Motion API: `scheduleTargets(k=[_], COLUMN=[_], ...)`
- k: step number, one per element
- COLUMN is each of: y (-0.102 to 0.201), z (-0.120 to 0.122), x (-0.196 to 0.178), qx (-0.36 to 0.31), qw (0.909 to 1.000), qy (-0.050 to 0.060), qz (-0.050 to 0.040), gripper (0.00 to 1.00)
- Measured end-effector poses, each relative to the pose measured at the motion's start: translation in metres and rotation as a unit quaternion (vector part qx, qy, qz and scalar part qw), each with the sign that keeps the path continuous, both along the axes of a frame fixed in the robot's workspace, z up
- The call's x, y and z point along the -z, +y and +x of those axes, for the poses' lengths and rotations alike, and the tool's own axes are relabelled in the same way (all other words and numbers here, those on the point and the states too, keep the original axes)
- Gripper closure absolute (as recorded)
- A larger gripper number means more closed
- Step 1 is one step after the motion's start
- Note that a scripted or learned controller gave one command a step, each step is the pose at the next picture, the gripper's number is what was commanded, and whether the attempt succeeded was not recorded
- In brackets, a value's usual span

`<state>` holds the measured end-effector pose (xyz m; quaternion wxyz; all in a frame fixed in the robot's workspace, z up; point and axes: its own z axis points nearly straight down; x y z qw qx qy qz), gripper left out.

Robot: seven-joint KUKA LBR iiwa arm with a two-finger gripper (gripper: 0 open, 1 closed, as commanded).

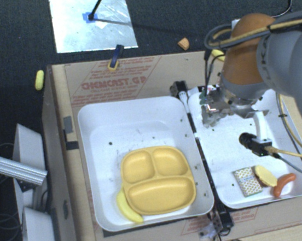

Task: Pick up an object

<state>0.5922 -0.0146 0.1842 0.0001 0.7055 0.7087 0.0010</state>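
**A:** Where are the jaws, and what state are they in?

**B:** They sit at the end of the grey arm (253, 59), low over the far left corner of the right bin (227, 151). That puts them close to the wall it shares with the left bin (135, 125). The wrist blocks them from above, so I cannot tell whether they are released or clenched.

**A:** What is there to pick up?

**B:** Three small things cluster in the right bin's near right corner, well apart from the jaws. A patterned square pad (247, 181) lies flat. Touching its right side is a pale yellow wedge (265, 175), too small to identify. Just beside that lies an orange-red sausage (284, 184). Its long axis slants from near-left to far-right, and the far end points toward the bin's right wall.

**A:** And the left bin?

**B:** A yellow divided plate (158, 179) takes up its near half. A yellow banana (127, 208) curves against the plate's near left edge. Its long axis runs from the left toward the near wall, and the plate's rim partly hides its inner side.
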Motion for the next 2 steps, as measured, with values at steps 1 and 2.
scheduleTargets(k=[1,2], y=[-0.029,-0.029], z=[0.027,0.028], x=[0.000,-0.011], qx=[0.002,-0.001], qw=[1.0000,1.0000], qy=[0.000,-0.002], qz=[-0.0010,-0.0010], gripper=[1.00,1.00])
